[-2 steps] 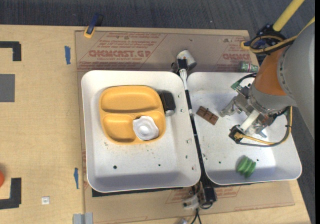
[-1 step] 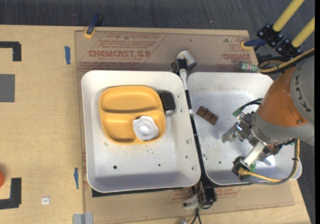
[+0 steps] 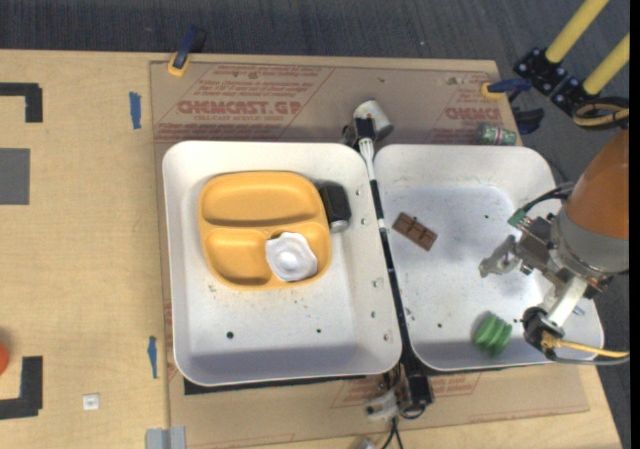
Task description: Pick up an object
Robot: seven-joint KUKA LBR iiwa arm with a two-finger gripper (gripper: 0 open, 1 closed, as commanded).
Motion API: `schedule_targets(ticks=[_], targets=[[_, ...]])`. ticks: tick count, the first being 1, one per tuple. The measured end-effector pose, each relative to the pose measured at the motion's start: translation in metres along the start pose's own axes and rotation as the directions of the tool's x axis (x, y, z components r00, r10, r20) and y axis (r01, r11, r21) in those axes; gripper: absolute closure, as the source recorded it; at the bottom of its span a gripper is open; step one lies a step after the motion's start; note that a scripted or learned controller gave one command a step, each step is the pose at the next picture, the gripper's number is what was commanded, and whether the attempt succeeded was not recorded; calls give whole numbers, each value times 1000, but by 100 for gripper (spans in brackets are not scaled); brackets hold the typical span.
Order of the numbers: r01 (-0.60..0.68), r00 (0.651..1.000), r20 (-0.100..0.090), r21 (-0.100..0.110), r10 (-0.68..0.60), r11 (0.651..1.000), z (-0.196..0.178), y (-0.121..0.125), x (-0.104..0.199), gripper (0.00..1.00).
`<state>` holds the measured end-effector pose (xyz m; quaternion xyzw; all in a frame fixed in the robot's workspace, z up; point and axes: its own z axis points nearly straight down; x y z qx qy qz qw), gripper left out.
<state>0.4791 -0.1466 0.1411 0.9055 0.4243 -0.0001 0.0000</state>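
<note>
The arm [image 3: 608, 199] is grey with an orange band; below it sits a metal gripper [image 3: 540, 287] (angular brackets, bare steel) trailing black and yellow cables [image 3: 575, 349].

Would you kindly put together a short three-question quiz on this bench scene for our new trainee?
1. True or false: the green object lies in the left bin.
2. What sits on the yellow tray? A) small white object B) chocolate piece C) green object
3. Fill in: the chocolate piece lies in the ____ bin.

Key: 1 false, it lies in the right bin, near the gripper; 2 A, the small white object; 3 right.
</note>
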Motion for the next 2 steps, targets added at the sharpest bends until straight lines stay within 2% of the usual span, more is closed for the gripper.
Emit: schedule_targets(ticks=[1,2], targets=[[128,992,0,0,-128,992,-5,55,35,0],[230,973,-1,3,-230,973,49,-11,57,0]])
